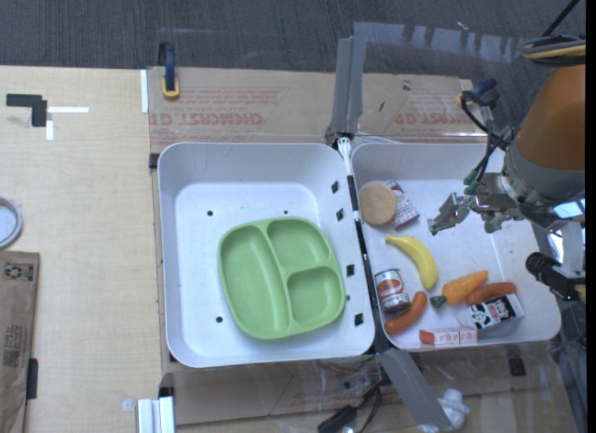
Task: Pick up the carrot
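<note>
Gripper [451, 213] hovers above carrot [463, 286], finger spread unclear. Risk: banana [416, 259] and sausage [494, 290] crowd carrot, wrong grab likely.

Carrot [463, 287], orange with a small green stem end at its lower left, lying flat on the right bin's white floor, tilted with its tip up to the right, in the bin's lower right part, free of any grip
</note>
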You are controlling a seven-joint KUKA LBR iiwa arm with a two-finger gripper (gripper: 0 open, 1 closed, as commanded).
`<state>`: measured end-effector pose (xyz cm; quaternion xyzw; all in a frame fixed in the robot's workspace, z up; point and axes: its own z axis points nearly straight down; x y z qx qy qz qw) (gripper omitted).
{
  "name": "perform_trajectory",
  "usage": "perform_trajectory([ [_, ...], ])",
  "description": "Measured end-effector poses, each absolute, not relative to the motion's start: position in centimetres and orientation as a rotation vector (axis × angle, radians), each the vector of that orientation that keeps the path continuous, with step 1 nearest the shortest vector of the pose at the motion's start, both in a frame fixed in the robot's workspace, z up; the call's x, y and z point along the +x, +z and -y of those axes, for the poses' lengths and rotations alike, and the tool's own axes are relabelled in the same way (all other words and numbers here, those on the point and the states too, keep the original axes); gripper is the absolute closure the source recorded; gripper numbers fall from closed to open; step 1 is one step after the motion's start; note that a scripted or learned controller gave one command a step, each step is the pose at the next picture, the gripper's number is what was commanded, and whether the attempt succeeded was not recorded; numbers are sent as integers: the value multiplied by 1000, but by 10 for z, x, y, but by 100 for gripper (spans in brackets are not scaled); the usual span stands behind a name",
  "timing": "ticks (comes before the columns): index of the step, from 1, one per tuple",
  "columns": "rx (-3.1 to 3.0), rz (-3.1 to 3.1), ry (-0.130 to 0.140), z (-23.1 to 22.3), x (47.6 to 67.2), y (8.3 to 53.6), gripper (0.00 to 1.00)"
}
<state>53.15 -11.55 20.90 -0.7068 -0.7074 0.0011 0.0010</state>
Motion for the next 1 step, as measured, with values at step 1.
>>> perform_trajectory([
  [1, -2237, 2204, 2, 95, 533, 218, 0],
])
